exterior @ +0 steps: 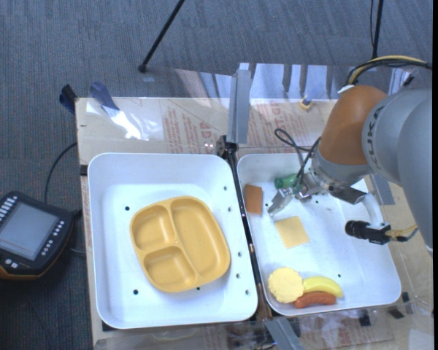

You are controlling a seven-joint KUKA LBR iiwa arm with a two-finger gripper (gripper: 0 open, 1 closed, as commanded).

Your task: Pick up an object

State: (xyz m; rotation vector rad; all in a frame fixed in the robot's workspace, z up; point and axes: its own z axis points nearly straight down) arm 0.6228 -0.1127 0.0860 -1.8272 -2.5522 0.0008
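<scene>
Down in the right bin (372, 279), near its upper-left corner, a small green object (285, 181) sits right at the gripper (286, 195). It looks like the pick target, though much of it is hidden. Whether the fingers are spread or pinching, I cannot tell from this slant. Just beside lie a brown square (253, 199) and a yellow cheese slice (292, 232); a clean grab means centring on the green piece and descending straight, clear of both. Well apart: the cookie (285, 284), banana (323, 286) and sausage (315, 300), and the yellow divided plate (179, 243) in the left bin (109, 268).
</scene>
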